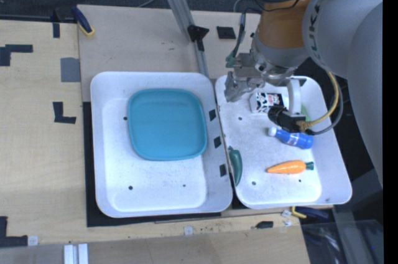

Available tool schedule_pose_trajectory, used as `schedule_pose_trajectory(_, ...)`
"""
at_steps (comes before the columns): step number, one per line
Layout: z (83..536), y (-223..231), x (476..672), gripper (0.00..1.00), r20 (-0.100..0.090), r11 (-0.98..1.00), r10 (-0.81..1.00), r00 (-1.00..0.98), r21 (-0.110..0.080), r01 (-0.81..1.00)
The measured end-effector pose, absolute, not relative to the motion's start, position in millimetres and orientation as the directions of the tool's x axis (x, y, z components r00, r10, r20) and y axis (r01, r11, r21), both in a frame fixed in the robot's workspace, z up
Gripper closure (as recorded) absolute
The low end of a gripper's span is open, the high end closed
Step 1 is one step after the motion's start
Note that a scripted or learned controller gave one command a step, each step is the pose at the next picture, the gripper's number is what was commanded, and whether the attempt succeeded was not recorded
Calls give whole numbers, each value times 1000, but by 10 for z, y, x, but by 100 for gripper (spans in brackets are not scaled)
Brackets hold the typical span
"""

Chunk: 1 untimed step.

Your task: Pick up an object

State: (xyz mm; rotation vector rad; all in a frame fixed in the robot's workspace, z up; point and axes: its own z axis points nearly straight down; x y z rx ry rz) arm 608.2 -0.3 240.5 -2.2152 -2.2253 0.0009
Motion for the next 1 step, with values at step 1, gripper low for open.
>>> schedule_pose_trajectory(1,2469,511,5969,100,1,4,1000,-4,0,1000)
